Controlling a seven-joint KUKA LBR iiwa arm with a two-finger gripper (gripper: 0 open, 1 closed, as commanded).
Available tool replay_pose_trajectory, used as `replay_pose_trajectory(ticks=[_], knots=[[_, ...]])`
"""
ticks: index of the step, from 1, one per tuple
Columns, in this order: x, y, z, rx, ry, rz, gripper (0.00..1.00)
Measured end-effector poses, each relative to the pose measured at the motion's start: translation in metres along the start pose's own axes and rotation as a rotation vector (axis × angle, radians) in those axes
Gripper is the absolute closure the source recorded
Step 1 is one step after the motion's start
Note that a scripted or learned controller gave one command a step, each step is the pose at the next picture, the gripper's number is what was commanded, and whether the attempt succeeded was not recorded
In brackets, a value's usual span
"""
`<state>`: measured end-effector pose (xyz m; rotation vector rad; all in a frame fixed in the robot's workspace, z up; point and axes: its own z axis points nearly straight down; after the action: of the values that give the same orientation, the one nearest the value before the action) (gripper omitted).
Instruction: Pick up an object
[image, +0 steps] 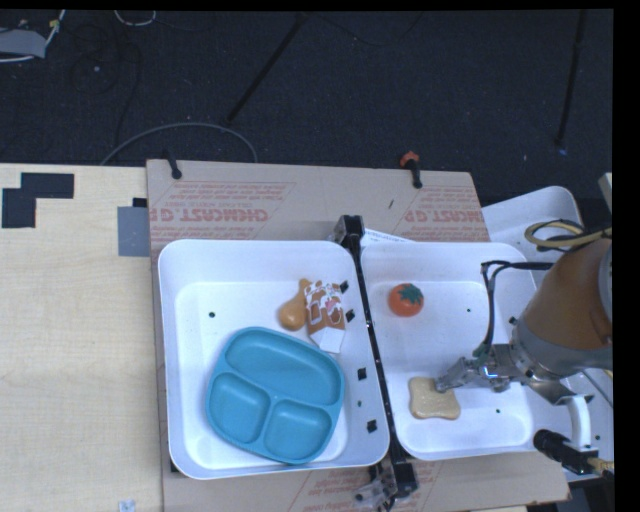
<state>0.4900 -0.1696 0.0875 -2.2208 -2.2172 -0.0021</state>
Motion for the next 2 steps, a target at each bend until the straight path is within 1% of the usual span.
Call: replay_pose_trajectory(ticks=[1, 2], knots=[[0.0, 0.002, -0.014, -0.004, 0.003, 0.002, 1.0], [0.003, -0.004, -0.074, -0.002, -0.003, -0.003, 1.0]])
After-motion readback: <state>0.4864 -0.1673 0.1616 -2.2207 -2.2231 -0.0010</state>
